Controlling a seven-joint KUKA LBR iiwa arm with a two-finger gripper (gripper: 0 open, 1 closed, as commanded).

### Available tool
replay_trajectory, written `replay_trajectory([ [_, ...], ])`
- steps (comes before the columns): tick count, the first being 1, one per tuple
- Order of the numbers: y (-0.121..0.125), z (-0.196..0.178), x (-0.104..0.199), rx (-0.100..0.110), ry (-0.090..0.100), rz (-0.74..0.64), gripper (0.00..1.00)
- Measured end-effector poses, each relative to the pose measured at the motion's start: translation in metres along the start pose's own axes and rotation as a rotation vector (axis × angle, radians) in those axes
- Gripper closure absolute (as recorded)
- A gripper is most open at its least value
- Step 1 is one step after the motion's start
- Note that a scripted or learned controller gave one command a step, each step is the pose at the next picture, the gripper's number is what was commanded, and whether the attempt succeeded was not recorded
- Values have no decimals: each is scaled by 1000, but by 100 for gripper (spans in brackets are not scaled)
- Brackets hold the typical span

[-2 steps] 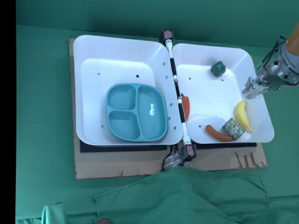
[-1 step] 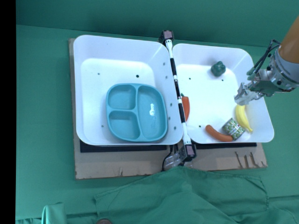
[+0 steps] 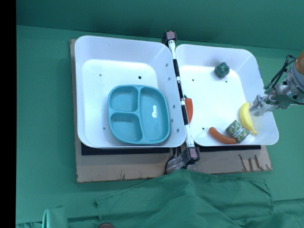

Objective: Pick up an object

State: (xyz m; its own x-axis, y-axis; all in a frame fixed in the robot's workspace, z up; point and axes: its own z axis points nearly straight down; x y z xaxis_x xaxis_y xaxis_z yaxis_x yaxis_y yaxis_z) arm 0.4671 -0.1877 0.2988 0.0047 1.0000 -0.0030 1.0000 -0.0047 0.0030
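Camera view puts my hand [image 3: 259,106] at the right bin's [image 3: 209,51] far rim, just beside the banana [image 3: 247,118]; whether it is clenched or released I cannot tell. The banana lies against the sloped wall, touching the small can [image 3: 237,131], with the sausage [image 3: 222,136] alongside, probably slid down together. The green pepper [image 3: 222,70] sits well apart, an easier pick.

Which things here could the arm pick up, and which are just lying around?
Pickable, right bin: banana, sausage, small can, carrot, green pepper. The gripper hovers beside the banana.

Lying about: blue divided plate, left bin, cardboard, green cloth.
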Motion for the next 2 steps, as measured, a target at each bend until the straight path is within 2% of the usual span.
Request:
replay_trajectory([
  [1, 1, -36, 21, -2, 0, -1, 100],
  [2, 0, -40, 0, -3, 0, 0, 100],
])
